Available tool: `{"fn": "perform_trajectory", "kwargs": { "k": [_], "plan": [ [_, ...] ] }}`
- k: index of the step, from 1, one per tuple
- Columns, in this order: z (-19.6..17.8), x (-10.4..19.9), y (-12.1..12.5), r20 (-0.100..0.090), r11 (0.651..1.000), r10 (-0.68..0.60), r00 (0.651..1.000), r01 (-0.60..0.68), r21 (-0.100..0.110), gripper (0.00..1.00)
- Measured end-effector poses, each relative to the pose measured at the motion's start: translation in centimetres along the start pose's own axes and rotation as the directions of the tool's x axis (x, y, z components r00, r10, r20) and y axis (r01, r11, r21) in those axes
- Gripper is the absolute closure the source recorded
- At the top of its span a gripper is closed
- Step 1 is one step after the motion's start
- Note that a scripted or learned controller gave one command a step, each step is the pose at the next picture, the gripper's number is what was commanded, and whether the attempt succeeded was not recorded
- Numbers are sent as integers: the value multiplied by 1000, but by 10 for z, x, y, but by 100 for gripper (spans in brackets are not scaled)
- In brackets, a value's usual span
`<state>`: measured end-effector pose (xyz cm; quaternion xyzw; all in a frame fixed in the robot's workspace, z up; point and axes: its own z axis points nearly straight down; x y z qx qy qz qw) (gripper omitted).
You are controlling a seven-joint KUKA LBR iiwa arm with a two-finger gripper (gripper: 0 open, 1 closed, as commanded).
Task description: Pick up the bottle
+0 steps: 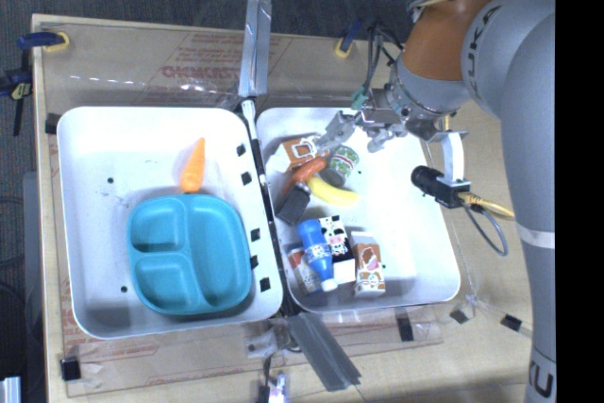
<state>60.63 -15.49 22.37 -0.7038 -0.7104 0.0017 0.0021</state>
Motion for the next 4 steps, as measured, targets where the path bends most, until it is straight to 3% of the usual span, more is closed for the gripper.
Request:
{"fn": "perform_trajectory", "kwargs": {
  "k": [1, 2, 3, 4],
  "plan": [
    [133, 40, -45, 7, 972, 237, 971, -237, -3, 0],
    [133, 13, -99, -2, 920, 391, 920, -391, -3, 0],
    [123, 13, -98, -1, 922, 387, 922, -387, -2, 100],
    [-12, 71, -129, -3, 891, 455, 891, -455, -2, 100]
  ]
}}
